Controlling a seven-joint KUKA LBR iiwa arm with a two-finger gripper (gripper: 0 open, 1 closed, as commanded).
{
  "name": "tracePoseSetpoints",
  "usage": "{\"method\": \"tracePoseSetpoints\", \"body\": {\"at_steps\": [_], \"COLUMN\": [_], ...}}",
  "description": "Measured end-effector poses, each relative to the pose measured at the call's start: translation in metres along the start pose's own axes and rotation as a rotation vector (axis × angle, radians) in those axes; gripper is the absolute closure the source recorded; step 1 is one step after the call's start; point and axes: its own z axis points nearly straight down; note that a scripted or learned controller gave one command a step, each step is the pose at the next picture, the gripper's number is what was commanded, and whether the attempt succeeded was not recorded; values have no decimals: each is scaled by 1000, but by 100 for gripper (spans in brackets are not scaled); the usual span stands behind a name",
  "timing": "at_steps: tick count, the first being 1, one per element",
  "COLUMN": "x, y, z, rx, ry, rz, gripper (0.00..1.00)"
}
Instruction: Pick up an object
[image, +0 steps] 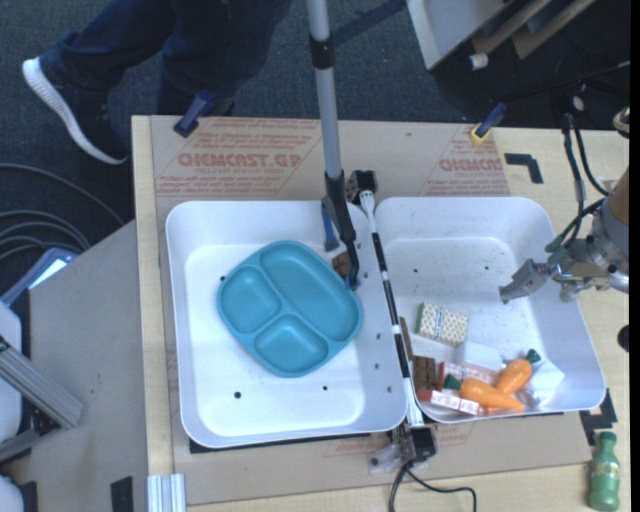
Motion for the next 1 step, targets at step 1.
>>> {"method": "tracePoseSetpoints", "body": {"at_steps": [1], "x": [79], "y": [86], "z": [101], "rx": [0], "ry": [0], "rz": [0], "gripper": [0]}}
